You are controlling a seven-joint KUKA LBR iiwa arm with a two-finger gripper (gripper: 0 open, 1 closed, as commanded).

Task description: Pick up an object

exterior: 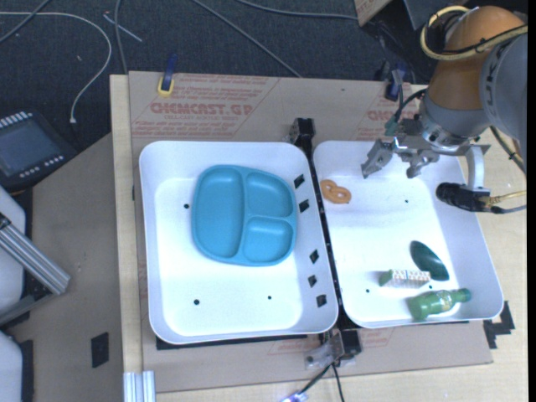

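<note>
Claw (392,164) open, holding nothing, over right bin (477,224). Pretzel (335,192) just left-below: we judge it light, stiff, brittle; we'd pinch across its outer edges gently.

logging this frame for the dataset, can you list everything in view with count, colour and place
shallow white plastic bins: 2, white, side by side on the bench
divided blue plastic plate: 1, blue, left bin
small orange pretzel-shaped piece: 1, orange, right bin, upper left
dark green oval object: 1, dark green, right bin, lower right
small pale ridged object: 1, whitish with green end, below the oval
green plastic bottle: 1, green, right bin, bottom edge
gripper: 1, grey, fingers spread, over right bin's top, holding nothing
</note>
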